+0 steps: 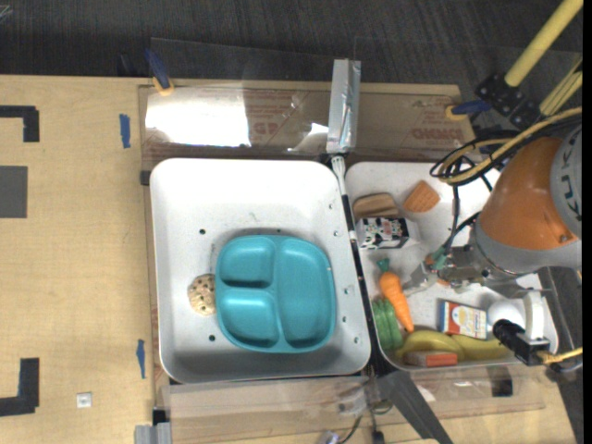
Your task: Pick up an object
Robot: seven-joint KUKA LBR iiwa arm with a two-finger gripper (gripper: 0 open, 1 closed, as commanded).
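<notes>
Overhead, the wooden bench [65, 248] stood on dark carpet [277, 7]. The left bin [185, 192] held a teal tray [276, 291] and a cookie [202, 294]. The gripper [442, 268] hung in the right bin [370, 178] near a carrot [396, 301], perhaps touching nothing.

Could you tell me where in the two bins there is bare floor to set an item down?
Left bin: a wide bare strip runs between its far wall and the teal divided plate; the cookie sits by the plate's left edge. Right bin: crowded, with the carrot, banana, small carton and gripper close together.
</notes>
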